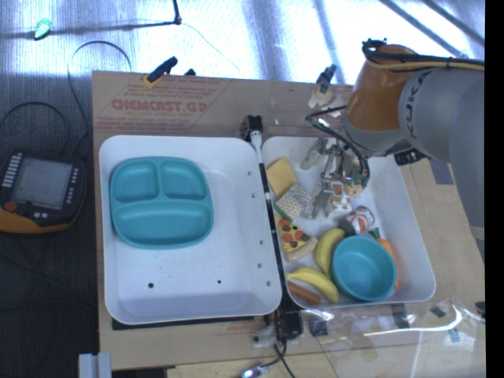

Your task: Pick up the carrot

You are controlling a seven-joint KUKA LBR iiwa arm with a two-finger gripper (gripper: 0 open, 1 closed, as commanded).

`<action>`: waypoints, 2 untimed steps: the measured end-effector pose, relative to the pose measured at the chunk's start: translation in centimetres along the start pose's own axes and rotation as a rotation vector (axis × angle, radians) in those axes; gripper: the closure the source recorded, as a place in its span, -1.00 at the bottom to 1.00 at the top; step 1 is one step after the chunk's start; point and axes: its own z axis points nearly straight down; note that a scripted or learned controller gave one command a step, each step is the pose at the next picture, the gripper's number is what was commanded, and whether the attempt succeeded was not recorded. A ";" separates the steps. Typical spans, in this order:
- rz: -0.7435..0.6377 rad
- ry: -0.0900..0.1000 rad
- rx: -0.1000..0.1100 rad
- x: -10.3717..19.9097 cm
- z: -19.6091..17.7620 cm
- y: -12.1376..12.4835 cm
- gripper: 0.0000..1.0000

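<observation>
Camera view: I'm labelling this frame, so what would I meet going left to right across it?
Teach pendant → teal divided tray in the left bin → cheese wedge → gripper → teal bowl in the right bin → carrot behind that bowl.

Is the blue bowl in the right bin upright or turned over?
Upright. The bowl shows its open hollow inside facing up, with the rim all around, near the front of the right bin.
</observation>
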 end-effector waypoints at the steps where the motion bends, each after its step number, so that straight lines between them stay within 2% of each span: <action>1: 0.020 0.005 -0.003 -0.3 0.1 -0.1 -1.00; 2: 0.212 0.009 -0.010 -1.1 0.2 -5.4 -1.00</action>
